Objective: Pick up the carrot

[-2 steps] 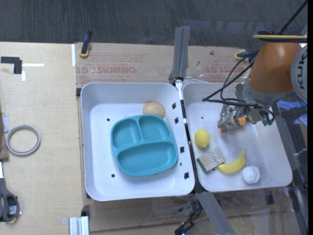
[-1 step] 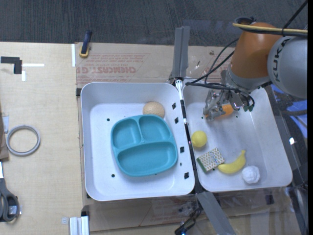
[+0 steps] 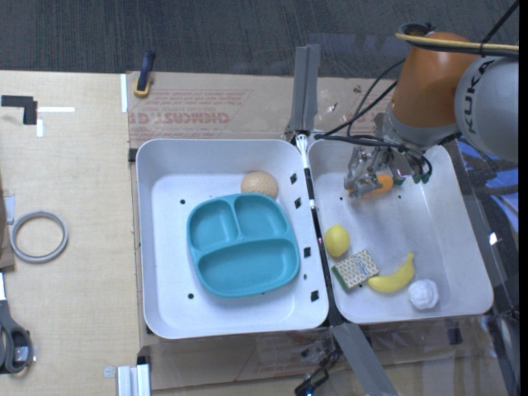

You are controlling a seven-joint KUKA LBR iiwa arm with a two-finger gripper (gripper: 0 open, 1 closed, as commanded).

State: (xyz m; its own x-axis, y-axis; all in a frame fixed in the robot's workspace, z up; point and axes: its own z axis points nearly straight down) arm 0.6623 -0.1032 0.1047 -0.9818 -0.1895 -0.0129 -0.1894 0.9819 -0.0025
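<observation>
In the right bin (image 3: 462,246), near its back left corner, my gripper (image 3: 368,180) points down. A small orange carrot (image 3: 380,186) sits between its fingers, its end sticking out to the right. The fingers are shut on the carrot. The grey arm with its orange band (image 3: 429,81) hangs over the bin's back edge, and whether the carrot touches the bin floor is hidden.
The right bin also holds a lemon (image 3: 336,240), a patterned sponge (image 3: 355,269), a banana (image 3: 393,275) and a white ball (image 3: 423,294). A blue divided plate (image 3: 243,246) and a beige ball (image 3: 260,184) lie in the left bin (image 3: 157,221). A tape ring (image 3: 37,236) rests on the bench.
</observation>
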